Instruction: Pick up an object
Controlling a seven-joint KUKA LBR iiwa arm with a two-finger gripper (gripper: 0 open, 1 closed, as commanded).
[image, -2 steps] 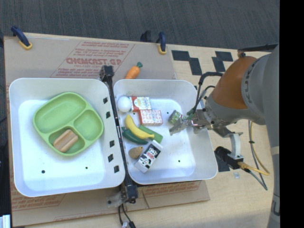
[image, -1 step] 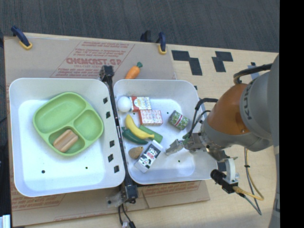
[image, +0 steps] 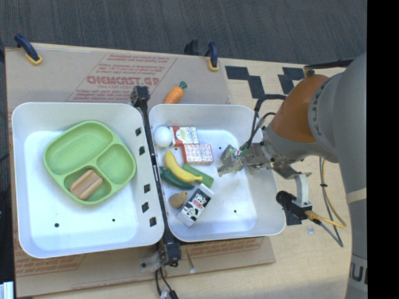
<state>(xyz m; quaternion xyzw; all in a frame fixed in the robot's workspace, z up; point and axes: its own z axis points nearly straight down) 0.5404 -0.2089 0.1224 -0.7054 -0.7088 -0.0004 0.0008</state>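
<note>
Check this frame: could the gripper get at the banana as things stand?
Probably yes. The gripper hangs over the right bin, and the banana lies uncovered just beyond, with bare bin floor between them.

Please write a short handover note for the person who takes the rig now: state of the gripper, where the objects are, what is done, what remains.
Gripper: over the right bin, right of the pile; nothing visible between its fingers.
Right bin: white egg, two small cartons, banana over a green vegetable, milk carton, a small brown item.
Left bin: green divided plate with a hot dog in one compartment.
Carrot lies outside the bins, on the cardboard.
Done: no pick yet. Left: grasp and lift one object.
</note>
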